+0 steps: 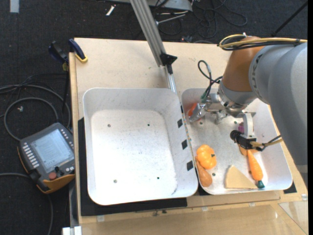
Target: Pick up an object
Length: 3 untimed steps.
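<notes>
My gripper [197,113] is low in the far left corner of the right bin [281,163], close to the wall it shares with the left bin. A small red-orange thing [192,107] shows right beside the gripper, mostly hidden by it; I cannot tell whether it is held. Nearer the front lie an orange pumpkin-shaped toy [206,156] and a brown-orange oblong piece [204,176] just below it. A tan wedge [239,178] sits at the front, and a carrot [254,165] with a teal tip lies to its right.
The left bin [129,97] adjoins the right one. A slanted aluminium bar [149,26] comes down to the bench behind the bins. A blue and yellow clamp [76,50] sits at the bench's far left corner. The arm's grey body [286,82] overhangs the right bin.
</notes>
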{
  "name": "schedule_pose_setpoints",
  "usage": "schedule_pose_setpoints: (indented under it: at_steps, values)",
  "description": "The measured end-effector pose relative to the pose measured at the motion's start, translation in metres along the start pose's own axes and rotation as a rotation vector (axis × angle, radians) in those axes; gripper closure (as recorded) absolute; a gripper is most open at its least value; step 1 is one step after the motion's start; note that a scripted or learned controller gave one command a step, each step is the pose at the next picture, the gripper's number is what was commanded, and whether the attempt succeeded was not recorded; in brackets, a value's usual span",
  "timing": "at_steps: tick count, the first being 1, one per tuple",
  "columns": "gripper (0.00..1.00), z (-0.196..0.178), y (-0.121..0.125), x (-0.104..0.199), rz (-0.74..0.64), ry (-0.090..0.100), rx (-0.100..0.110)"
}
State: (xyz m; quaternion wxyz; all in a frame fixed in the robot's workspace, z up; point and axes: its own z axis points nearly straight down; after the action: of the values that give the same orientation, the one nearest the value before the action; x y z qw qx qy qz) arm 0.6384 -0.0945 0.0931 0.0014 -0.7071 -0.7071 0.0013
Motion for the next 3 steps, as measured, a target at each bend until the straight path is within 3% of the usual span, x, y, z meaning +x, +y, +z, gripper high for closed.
schedule_pose_setpoints:
  at_steps: [1, 3]
  values:
    - [1.0, -0.013, 0.001, 0.0, 0.001, 0.0, -0.004]
    - [1.0, -0.13, 0.006, -0.005, -0.002, -0.001, -0.01]
